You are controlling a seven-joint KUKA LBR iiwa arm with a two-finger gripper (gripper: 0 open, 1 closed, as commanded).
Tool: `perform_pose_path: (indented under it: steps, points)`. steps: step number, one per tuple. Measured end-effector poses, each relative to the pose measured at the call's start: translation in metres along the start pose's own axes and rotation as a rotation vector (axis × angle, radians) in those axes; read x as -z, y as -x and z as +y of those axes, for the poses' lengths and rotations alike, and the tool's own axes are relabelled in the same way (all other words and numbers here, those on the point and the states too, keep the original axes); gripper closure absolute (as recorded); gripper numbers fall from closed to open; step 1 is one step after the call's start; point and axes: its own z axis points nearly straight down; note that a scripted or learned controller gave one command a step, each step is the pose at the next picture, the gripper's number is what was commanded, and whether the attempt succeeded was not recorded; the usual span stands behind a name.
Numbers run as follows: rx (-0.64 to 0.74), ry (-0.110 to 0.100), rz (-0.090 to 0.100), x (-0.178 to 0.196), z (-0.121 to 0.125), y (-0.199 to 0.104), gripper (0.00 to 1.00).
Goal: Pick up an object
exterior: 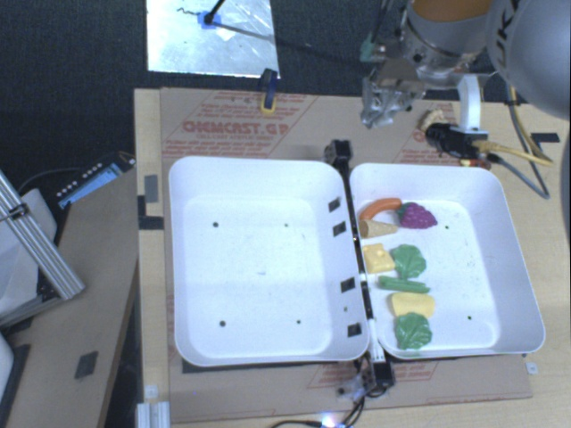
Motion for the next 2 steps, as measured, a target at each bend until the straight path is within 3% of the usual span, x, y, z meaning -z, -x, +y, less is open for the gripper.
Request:
perform_pose_path:
  steps: [1, 2]
  points:
    - [0.002, 0.026, 0.002, 0.098, 0.005, -0.067, 1.0]
    - [-0.003, 0.025, 0.0, 0.181, 0.004, -0.103, 1.0]
